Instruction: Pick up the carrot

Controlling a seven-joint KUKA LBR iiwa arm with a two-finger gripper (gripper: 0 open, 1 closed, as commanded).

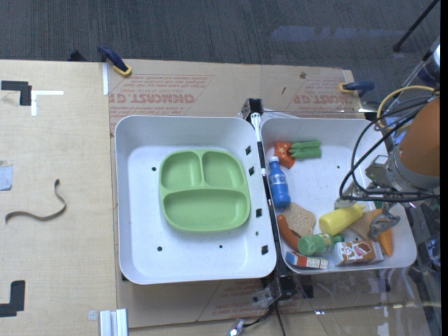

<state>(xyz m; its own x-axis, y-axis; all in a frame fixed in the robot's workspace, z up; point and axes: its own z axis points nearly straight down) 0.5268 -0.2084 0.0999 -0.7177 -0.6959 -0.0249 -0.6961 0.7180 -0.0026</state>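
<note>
A small orange tapered piece that looks like the carrot point(386, 242) lies near the front right corner of the right bin point(329, 128). My gripper point(380, 221) is low in that bin, right above and against the piece's upper end. The arm's orange band and its cables cover the wrist. An orange-red toy with a green leafy end point(295, 150) lies at the bin's back left, far from the gripper.
The right bin also holds a blue bottle point(278, 185), a yellow bottle point(341, 219), a slice of bread point(302, 220), a red sausage point(287, 232), a green piece point(312, 244) and a small carton point(355, 252). A green divided plate point(205, 190) lies in the left bin point(133, 208).
</note>
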